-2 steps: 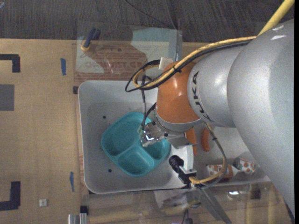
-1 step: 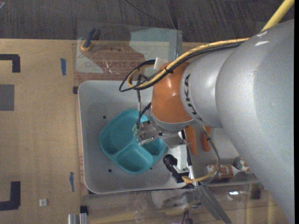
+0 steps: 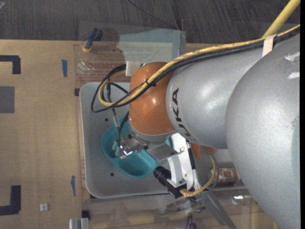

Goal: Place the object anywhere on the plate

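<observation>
Camera view: my arm reaches in from right, orange band over white bin. Teal plate lies in bin, partly under my wrist. Gripper sits over plate's inner edge; jaw state hidden, cannot tell. Object to place: cannot make out, wrist blocks spot. Judged step: at plate, either placing or just about to. Next move calls for release over plate, then straight lift clear of rim.

Teal plate at 7 o'clock under orange band; arm silver-grey; bin white; desk tan wood, blue tape at 10 o'clock; yellow-black cable.
</observation>
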Robot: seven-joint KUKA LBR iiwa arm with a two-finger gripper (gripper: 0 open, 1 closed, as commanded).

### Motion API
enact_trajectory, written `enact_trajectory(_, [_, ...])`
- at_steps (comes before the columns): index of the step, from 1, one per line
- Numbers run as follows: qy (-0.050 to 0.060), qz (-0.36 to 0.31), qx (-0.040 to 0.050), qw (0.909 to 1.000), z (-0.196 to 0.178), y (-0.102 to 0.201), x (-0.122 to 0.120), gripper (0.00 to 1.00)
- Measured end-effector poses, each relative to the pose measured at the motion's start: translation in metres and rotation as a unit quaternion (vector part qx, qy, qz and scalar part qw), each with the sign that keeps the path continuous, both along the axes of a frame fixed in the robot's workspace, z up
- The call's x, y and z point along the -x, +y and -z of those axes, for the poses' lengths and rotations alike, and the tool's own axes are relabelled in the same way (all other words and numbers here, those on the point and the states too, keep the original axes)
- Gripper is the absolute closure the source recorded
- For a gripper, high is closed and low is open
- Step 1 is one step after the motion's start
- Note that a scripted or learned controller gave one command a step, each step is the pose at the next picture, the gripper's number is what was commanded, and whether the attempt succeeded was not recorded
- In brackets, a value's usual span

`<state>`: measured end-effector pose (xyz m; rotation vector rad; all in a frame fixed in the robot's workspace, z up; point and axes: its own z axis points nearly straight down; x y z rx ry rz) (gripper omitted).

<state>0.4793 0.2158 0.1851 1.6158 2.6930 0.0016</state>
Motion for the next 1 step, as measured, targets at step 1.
enact_trajectory(1, [0.003, 0.118, 0.0007, 0.9930, 0.0744, -0.0446, 0.0001, 1.00])
